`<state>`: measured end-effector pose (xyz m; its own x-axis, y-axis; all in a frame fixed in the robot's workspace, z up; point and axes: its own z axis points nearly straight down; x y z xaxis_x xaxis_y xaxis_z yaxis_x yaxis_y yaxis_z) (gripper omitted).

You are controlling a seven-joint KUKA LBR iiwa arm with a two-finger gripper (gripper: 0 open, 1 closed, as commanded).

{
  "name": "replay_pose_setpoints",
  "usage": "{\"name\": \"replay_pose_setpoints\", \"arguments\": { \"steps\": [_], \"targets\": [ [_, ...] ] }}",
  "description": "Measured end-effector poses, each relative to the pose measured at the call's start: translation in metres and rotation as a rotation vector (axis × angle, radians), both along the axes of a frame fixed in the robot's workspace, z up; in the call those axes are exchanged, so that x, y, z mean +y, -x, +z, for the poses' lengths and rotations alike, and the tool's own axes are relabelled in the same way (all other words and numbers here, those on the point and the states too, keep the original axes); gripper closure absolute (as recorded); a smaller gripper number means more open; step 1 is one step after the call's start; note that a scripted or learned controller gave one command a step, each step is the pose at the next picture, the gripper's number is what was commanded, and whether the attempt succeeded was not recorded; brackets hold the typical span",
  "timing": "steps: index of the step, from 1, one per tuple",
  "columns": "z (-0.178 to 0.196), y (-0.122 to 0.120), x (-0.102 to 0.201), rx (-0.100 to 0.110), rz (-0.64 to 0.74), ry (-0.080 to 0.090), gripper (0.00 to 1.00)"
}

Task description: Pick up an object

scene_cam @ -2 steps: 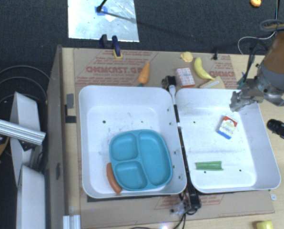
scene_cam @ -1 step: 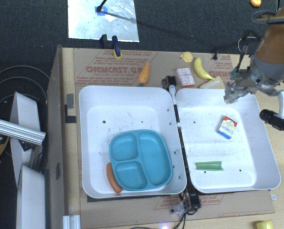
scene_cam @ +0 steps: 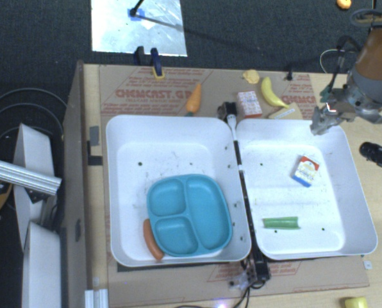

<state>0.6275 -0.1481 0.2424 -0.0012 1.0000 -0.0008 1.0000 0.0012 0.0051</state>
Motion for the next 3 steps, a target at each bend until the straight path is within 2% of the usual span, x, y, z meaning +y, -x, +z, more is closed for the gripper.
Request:
{"name": "replay_pose_setpoints", "arguments": {
  "steps": [1, 2, 3],
  "targets": [
    [-0.004, -0.002, -0.005, 0.001, -0.001, 0.001, 1.0],
    [-0.013, -0.033, -0.012, 0.0, 0.003, 0.002, 1.0],
    [-0.01, -0.04, 0.014, 0.001, 0.005, 0.001, 1.0]
  ]
}}
